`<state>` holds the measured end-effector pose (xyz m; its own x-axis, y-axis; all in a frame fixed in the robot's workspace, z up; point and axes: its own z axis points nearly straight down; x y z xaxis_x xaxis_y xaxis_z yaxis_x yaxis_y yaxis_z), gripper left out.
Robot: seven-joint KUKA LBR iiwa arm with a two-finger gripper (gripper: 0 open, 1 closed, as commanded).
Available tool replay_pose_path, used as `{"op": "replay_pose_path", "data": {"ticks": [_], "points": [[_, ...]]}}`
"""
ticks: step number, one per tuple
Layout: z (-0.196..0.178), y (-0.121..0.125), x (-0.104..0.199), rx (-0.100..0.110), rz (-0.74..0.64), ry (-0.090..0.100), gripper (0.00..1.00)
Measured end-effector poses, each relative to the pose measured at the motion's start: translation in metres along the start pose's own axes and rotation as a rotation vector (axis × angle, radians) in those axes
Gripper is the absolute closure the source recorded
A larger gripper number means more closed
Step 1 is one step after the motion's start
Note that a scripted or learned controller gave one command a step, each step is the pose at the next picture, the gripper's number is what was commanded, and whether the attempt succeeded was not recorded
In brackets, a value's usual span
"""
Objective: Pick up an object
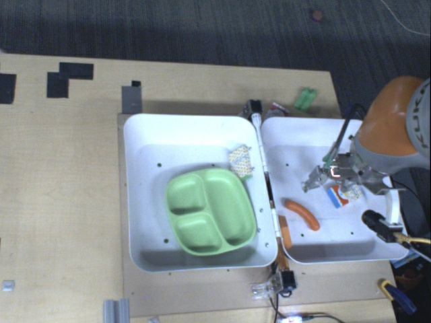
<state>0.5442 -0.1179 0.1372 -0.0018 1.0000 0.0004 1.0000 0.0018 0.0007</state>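
I see my gripper [322, 177] low in the right bin [296, 140]; whether it is wide or narrow I cannot tell. The orange sausage [302, 214] lies just below it, apart. I'd shift over its middle, straddle it crosswise, then close.

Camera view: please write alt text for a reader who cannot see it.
The end effector is over the right bin, near an orange sausage-shaped object and a small blue and white item. The left bin holds a green divided plate.
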Motion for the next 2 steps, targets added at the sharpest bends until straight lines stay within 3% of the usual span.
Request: {"op": "replay_pose_path", "data": {"ticks": [1, 2], "points": [[0.051, 0.024, 0.003, -0.008, -0.002, -0.002, 0.0], [0.05, -0.02, 0.022, -0.009, 0.001, -0.002, 0.0]]}}
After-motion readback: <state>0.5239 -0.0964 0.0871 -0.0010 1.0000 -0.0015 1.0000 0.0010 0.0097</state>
